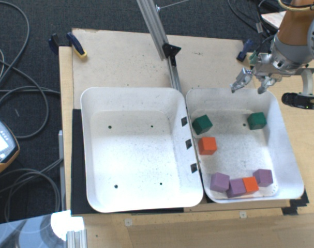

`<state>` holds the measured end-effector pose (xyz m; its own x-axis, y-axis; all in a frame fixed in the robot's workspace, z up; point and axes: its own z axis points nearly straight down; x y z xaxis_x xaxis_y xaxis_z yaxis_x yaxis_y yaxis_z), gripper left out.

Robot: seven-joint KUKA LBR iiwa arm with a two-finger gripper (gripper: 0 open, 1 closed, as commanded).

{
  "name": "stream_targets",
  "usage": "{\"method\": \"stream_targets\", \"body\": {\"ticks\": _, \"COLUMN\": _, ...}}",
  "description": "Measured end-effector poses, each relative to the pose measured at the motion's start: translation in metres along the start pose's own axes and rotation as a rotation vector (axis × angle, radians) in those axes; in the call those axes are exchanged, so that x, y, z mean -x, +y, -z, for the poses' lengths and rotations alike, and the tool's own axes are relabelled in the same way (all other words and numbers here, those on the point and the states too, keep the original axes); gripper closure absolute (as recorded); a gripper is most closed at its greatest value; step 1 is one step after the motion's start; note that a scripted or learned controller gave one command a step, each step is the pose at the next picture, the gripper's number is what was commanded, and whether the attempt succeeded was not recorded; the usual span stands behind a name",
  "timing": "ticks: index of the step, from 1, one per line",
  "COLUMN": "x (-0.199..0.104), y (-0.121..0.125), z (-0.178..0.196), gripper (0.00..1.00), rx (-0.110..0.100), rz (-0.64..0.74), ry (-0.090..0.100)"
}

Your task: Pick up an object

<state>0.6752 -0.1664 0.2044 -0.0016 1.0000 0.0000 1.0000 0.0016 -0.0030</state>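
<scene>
Arm hovers over the right bin's far rim, nothing picked yet.

Largest first: the grey-and-orange arm's two-finger gripper [252,84] hangs with jaws spread wide and empty, above the shallow white right-hand bin [287,143]; nearest target, the green cube [256,120], sits near the wall, so a descent risks clipping the rim or nudging it away.

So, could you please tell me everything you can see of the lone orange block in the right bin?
The orange block is a small, matte cube, lying flat on the floor of the right bin, close to its left wall. It sits just below a green block, with a thin gap between them. Nothing touches it; the gripper hovers open over the bin's far edge.
</scene>
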Motion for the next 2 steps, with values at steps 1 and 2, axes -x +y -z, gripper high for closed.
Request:
{"method": "stream_targets", "body": {"ticks": 1, "x": 0.047, "y": -0.065, "z": -0.087, "gripper": 0.00, "rx": 0.015, "rz": 0.001, "ry": -0.004}}
{"method": "stream_targets", "body": {"ticks": 2, "x": 0.034, "y": -0.096, "z": -0.080, "gripper": 0.00, "rx": 0.002, "rz": -0.002, "ry": 0.001}}
